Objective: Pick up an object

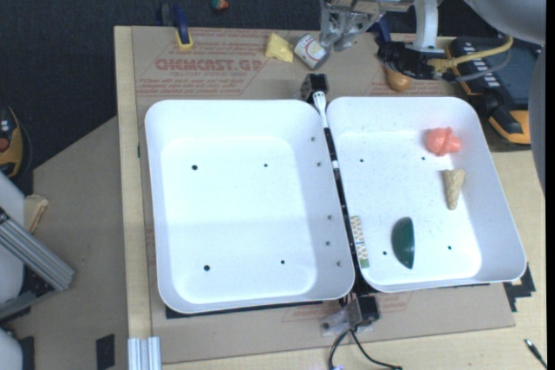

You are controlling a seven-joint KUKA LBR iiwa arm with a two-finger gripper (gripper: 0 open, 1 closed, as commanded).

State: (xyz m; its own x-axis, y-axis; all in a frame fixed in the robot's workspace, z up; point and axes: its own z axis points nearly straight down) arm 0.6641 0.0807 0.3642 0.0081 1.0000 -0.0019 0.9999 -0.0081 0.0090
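Camera view first: we see the gripper (pixel 345 29) raised beyond the far rim of the bins, over the cardboard-covered bench (pixel 217 65), near a small wrapped white item (pixel 309 50) and a yellow scrap (pixel 279 48) lying outside the bins. We cannot tell how its end stands, and we see nothing held there.

In the right bin (pixel 473 121) we find three candidates: a pink lumpy object (pixel 441 141) toward the far right corner, a tan cone-shaped piece (pixel 453 187) just nearer to us than the pink one, and a dark green oval object (pixel 404 242) toward the near edge, well apart from the other two. The left bin (pixel 173 121) lies beside it.

We judge that the pick has not yet begun; the arm is at the approach stage, away from every object in the bin. The next move, as we read it, calls for travelling over the right bin, choosing one object, and descending squarely above it. The green oval sits well apart from its neighbours, so it may be the easier target.
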